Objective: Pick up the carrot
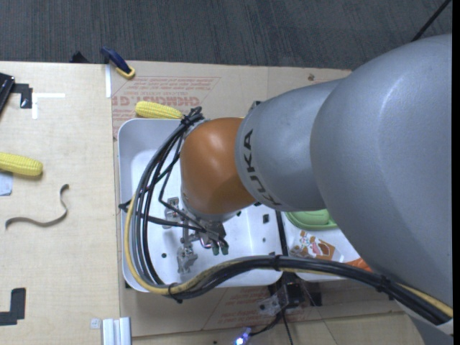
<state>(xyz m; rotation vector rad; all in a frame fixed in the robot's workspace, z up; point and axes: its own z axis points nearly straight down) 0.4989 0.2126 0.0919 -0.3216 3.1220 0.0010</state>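
An orange tip that may be the carrot (359, 265) peeks out from under the arm in the right bin, most of it hidden by the arm and a black cable. My gripper (200, 246) hangs below the orange wrist band (212, 165), low over the floor of the left bin (130, 149), well to the left of that orange tip. Cables loop around the wrist and hide part of the bin. Nothing shows between the gripper's parts from this angle.
A green object (310, 219) and a printed box (316, 246) lie in the right bin under the arm. One corn cob (158, 110) rests on cardboard behind the left bin, another (20, 165) on the bench at far left, near a curled strip (39, 219).
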